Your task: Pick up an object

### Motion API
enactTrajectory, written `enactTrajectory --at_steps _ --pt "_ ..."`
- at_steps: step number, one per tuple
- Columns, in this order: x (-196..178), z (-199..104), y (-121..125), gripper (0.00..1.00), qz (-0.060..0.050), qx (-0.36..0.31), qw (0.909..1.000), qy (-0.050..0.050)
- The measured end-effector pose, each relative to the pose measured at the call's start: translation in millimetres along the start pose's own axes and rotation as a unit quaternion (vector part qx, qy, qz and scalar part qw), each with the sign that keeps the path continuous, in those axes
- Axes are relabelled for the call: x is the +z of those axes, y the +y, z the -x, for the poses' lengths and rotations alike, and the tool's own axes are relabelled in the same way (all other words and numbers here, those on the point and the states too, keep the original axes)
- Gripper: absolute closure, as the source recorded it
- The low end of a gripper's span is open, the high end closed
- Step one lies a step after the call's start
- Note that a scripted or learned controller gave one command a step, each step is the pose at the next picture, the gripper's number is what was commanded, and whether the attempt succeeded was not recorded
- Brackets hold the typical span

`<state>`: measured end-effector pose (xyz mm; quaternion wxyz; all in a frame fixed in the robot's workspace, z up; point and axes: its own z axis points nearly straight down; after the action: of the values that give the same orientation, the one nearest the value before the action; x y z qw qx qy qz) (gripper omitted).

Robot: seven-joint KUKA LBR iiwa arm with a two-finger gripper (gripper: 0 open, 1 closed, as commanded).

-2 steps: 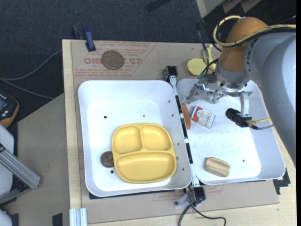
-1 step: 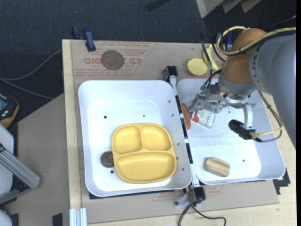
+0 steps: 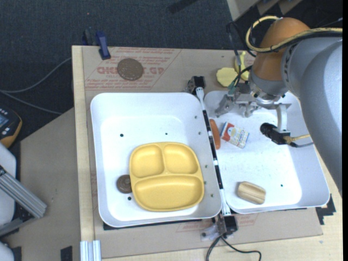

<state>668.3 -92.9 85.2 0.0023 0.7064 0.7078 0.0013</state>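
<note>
The right bin holds an orange stick-shaped piece against its left wall. Beside the stick lies a small white and red packet, and a tan wooden block rests near the front edge. My gripper hangs low over the bin's far left corner, just behind the packet and the orange piece. Nothing shows between its parts. The left bin carries a yellow divided plate with a small brown disc at its left side.
The grey arm with its orange band covers the right bin's far right side. A yellow object lies on the bench behind the bin. Further left, a brown round lid and a blue clip sit on the cardboard.
</note>
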Motion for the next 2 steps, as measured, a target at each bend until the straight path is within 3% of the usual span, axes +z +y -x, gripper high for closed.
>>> enactTrajectory --at_steps 2 --pt "0.1 -0.6 -2.1 0.00 -0.002 0.001 1.0000 0.000"
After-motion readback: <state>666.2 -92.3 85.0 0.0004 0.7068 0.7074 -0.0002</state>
